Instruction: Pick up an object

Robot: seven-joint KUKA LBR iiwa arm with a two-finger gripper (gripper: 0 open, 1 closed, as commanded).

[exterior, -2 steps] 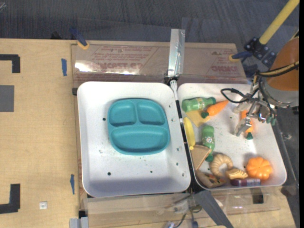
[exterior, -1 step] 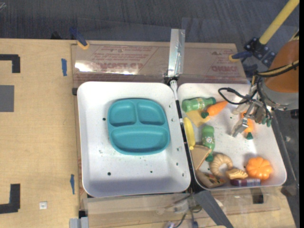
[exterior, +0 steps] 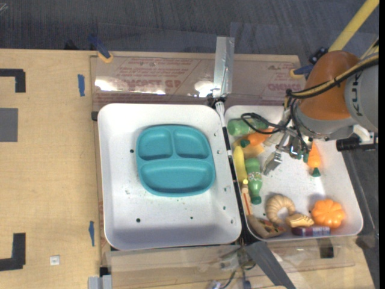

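My gripper (exterior: 284, 155) hangs low over the right bin (exterior: 352, 188), in its upper middle part. Its two metal fingers (exterior: 273, 162) stand apart over bare bin floor, open, with nothing between them. Just left of the fingers lie a green toy (exterior: 251, 164) and a yellow banana (exterior: 239, 161). An orange piece (exterior: 256, 139) and a green pepper (exterior: 237, 127) lie up and to the left. A carrot (exterior: 313, 156) lies just right of the gripper. Toward the bin's front sit a croissant (exterior: 280, 205) and an orange pumpkin (exterior: 328, 212).
The left bin (exterior: 114, 179) holds a teal divided plate (exterior: 175, 159). A small green bottle (exterior: 255, 189) lies by the wall between the bins. A purple-and-yellow item (exterior: 308, 226) and a brown piece (exterior: 263, 226) rest at the right bin's front edge. Black cables (exterior: 260, 124) trail from the wrist.
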